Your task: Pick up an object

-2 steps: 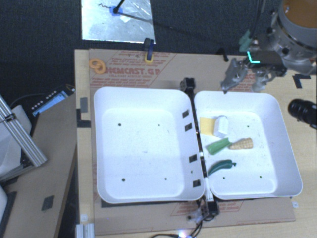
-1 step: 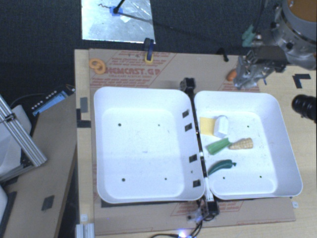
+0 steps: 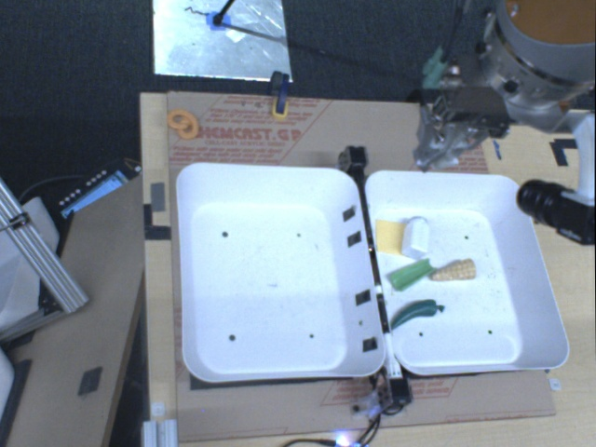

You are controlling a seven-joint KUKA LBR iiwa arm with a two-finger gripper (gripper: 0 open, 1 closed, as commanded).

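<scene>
The left bin [image 3: 265, 268] sits beside the right bin [image 3: 484, 343], which contains a yellow block [image 3: 389, 237], white cup [image 3: 415, 236], green pepper [image 3: 410, 274], corn cob [image 3: 453, 270] and dark green chilli [image 3: 413, 313]. The gripper [image 3: 438, 152] hangs above that bin's far rim, holding nothing; jaws state: cannot tell.

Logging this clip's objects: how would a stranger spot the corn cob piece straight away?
Take the right bin of the two white ones. Near its middle lie four small things; the corn cob piece is farthest right, its tip touching a light green piece. It alone is tan and bumpy.
</scene>
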